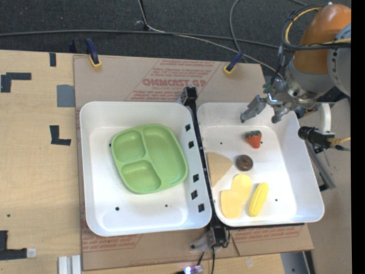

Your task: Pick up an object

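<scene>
The end effector (264, 112) hung over the far edge of the right bin (296, 170), and its two grey fingers (250, 110) stood spread wide with nothing between them. Just nearer the camera than those fingers, inside the right bin, sat the toy strawberry (254, 138), red with a green top, and it was clear of both fingertips, not touching either one. Further toward the camera from the strawberry lay a small brown round piece (244, 162), and to that piece's left a tan wedge (218, 165) rested against the bin's left side. Nearer still from the brown piece were two yellow things lying side by side: a pale yellow flat piece (235, 196) on the left and a corn cob (258, 199) just to its right, the two touching or nearly so. Left of the strawberry, across the black divider (194, 153) between the two bins, the left bin (97, 210) held a green compartment plate (149, 158), lying flat with its three sections facing up. Behind the end effector, the arm's orange band (324, 33) showed above the grey wrist, far to the upper right of the strawberry. Both bins rested on a sheet of cardboard (165, 79) on the bench (34, 170).
</scene>
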Action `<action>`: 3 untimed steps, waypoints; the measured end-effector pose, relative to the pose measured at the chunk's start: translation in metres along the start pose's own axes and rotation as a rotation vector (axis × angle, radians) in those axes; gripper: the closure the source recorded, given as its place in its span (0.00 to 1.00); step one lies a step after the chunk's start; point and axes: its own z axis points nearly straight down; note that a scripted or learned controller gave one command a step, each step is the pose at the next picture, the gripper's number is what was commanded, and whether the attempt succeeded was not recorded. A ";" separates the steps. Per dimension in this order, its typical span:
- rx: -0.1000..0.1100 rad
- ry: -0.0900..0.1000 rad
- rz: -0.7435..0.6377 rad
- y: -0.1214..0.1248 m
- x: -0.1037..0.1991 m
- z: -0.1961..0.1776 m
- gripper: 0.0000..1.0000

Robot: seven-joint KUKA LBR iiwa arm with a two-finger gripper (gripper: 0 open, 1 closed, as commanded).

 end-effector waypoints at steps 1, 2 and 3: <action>0.000 0.000 -0.001 -0.001 -0.001 0.044 0.00; -0.011 -0.007 0.000 -0.006 -0.005 0.101 0.00; -0.016 -0.009 -0.001 -0.004 -0.006 0.086 1.00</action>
